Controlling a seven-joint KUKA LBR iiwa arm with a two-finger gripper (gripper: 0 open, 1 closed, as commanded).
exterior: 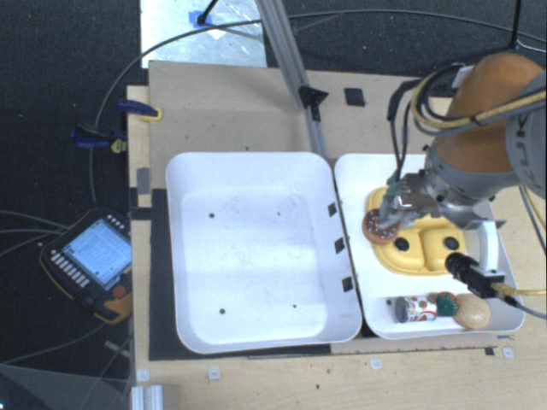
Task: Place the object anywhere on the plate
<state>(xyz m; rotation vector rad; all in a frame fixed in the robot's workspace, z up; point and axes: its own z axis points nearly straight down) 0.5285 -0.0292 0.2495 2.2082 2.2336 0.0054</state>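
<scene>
Two white bins on bench. Gripper (386,214) down in right bin (355,229), over donut (376,227) by yellow plate (419,250); can't tell grip state.

Smooth white plastic bins (248,254), glossy yellow plastic plate (419,250), matt brown bench (231,109)

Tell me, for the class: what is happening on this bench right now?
A grey and orange robot arm reaches into the right bin. Its gripper is down at a brown ring-shaped object on the edge of the yellow plate. A small can and a beige ball lie near the bin's front.
</scene>
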